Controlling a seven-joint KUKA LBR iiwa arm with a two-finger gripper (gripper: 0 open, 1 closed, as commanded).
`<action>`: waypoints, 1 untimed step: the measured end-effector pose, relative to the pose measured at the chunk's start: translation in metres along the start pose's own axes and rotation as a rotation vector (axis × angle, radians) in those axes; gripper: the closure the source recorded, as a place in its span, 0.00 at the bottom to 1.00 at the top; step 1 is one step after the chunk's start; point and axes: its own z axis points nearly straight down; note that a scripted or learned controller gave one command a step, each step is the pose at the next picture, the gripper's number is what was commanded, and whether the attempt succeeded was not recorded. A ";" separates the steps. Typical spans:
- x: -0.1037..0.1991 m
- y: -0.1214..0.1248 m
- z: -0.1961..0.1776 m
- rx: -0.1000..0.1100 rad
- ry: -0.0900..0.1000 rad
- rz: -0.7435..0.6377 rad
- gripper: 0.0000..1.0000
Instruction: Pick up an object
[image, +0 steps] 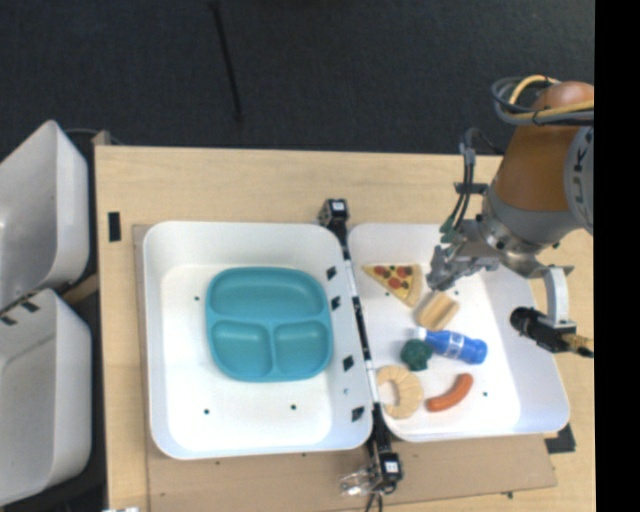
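Seen from the fixed overhead camera, the grey-and-orange arm reaches in from the right over the right bin (535, 405), its gripper (445, 270) hanging low just above a tan block (437, 311) and just beside a pizza-slice toy (395, 280); whether the fingers stand wide or narrow cannot be told at this angle, and nothing is seen held between them. The candidate objects all lie in this right-hand bin: the tan block nearest the gripper, a blue bottle (458, 346) with a dark green piece (415, 354) touching its end, a round beige disc (399, 389) near the divider, and a red sausage (449, 392) toward the front. The left bin (170, 420) carries a teal divided plate (268, 322). The step in hand appears to be the descent onto a target, most likely the tan block. Doing it well calls for centring over the block, aligning across its narrow side, and keeping clear of the pizza slice and bottle close by.
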 end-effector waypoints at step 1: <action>0.057 0.022 -0.008 0.000 0.001 -0.001 1.00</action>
